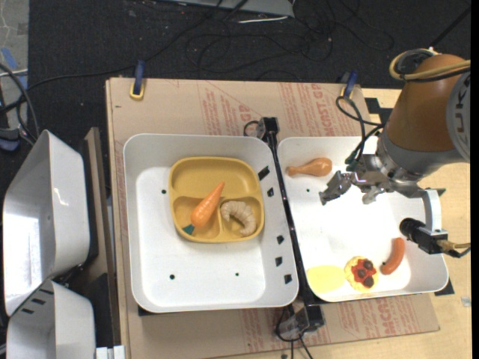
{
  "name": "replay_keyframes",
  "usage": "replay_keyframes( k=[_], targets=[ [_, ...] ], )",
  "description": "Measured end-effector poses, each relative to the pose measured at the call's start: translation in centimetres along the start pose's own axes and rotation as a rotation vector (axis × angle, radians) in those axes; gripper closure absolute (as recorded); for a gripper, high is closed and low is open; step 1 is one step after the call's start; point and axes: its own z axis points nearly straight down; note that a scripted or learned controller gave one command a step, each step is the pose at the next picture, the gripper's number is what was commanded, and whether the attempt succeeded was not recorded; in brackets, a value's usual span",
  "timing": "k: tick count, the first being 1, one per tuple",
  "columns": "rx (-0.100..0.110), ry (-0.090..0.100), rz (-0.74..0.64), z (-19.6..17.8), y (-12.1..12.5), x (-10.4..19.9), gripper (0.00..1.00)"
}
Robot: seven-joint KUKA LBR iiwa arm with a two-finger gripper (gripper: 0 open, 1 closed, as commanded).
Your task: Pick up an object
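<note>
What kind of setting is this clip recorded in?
Most likely a robotics lab test bench, not a kitchen: two shallow white bins sit on a board, holding toy food such as a carrot on a yellow plate, with loose cables on the dark floor behind.

likely a lab: cables [224,21], clamped board [224,103].

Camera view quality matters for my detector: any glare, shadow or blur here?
Camera view: the white bins look bright but keep detail; the end effector casts a soft shadow below it; the carrot and sausage look sharp.
</note>
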Motion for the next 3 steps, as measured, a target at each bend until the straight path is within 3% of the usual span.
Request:
replay_keyframes(
  k=[2,3],
  targets=[
    [0.001,0.000,0.003,11.1,0.2,-0.5,0.00],
    [-0.004,0.000,0.003,9.8,0.3,-0.4,1.00]
  ],
)
